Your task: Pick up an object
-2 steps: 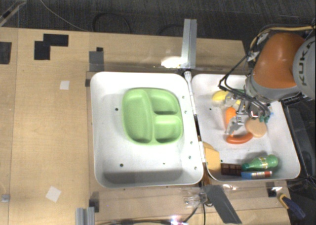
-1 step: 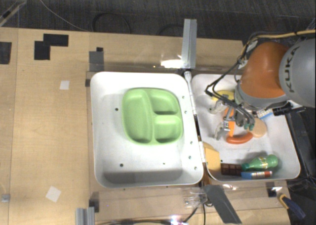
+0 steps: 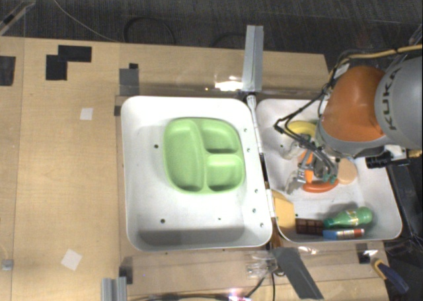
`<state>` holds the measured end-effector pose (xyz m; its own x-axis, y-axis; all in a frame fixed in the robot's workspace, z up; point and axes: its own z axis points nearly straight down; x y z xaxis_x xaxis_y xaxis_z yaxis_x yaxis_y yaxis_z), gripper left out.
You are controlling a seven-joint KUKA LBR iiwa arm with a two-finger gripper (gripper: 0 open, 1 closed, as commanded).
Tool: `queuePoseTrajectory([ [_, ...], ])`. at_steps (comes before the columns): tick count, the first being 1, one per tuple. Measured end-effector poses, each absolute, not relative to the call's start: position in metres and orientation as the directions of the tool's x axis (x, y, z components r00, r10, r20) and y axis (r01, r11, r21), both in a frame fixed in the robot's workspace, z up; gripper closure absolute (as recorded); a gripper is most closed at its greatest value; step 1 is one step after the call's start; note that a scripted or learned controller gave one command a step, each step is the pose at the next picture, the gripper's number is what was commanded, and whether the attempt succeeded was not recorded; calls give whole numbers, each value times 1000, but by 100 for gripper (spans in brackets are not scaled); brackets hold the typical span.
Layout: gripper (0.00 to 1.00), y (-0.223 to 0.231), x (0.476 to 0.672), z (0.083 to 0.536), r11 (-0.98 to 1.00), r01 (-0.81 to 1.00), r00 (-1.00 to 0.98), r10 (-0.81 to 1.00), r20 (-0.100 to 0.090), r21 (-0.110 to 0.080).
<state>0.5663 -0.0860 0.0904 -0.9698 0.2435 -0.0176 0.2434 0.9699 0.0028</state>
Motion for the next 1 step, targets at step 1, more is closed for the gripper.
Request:
queuePoseTrajectory([
  [1,0,-94,621,89,994,106,-994,106,-15,1],
])
